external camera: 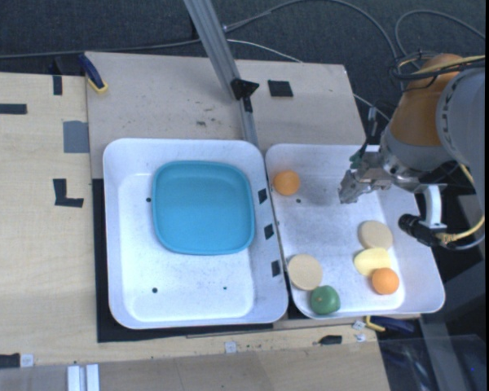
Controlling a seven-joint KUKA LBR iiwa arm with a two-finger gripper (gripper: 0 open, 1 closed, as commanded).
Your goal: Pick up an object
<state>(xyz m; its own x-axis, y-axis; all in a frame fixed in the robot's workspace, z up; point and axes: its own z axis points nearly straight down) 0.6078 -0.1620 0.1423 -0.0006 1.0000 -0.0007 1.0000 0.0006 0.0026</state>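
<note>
The right bin (330, 218) holds several small objects: an orange ball (286, 183) at its far left, a tan disc (305, 271) and a green ball (324, 300) at its near edge, and a beige piece (376, 235), a yellow piece (372, 261) and a second orange ball (384, 281) at its right side. My gripper (350, 190) hangs over the far middle of that bin, right of the orange ball and apart from it. Nothing shows between its fingers.
The left bin (130, 283) carries a blue square plate (203, 207). A grey metal pole (220, 47) slants up from between the bins. Cables trail over the bench at the far right behind the arm (428, 129).
</note>
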